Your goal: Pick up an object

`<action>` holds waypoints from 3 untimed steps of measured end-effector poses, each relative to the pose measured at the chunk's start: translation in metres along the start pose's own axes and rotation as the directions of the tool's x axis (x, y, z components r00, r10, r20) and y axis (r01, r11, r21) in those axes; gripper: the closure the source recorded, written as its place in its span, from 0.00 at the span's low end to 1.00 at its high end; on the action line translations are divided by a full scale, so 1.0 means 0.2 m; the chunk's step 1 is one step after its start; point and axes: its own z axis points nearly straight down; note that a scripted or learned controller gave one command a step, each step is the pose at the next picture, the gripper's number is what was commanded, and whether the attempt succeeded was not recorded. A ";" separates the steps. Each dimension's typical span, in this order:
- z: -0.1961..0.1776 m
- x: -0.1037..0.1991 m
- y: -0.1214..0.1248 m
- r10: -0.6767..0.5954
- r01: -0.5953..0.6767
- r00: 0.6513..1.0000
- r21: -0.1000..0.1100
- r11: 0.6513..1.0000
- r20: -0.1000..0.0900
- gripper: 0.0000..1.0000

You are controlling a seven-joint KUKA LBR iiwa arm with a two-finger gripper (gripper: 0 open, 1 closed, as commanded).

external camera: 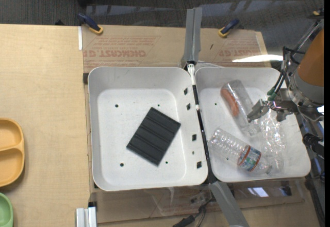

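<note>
**End effector low over the right bin's clear plastics**

You have the end effector (259, 110) reaching in from the right, set down among the clutter in the right-hand shallow white bin (216, 169). Its dark tip sits at the spot where three see-through items crowd together: a clear plastic bottle with an orange-red insert (234, 98) lying slantwise toward the bin's back, a crumpled clear plastic wrapper (272, 135) along the right side, and a ribbed clear plastic bottle with a red and teal label band (234, 149) lying on its side near the front wall. I cannot tell from this slanted look whether the fingers are spread or closed, and nothing shows plainly between them, so do not count anything as held.

The placement makes sense as a grasp attempt: the tip is just beside the lower end of the orange-insert bottle, touching or nearly touching it, which looks like the likeliest target. Because the items overlap, a close could catch the wrapper instead.

The left-hand white bin (103, 169) holds a flat black ribbed rectangular panel (153, 135), lying tilted and well apart from the arm. An orange divided plate (10, 151) rests at the worktop's (41, 76) left edge.
</note>
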 end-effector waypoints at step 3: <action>0.60 0.02 0.55 -0.102 0.102 0.995 -0.001 0.995 0.002 1.00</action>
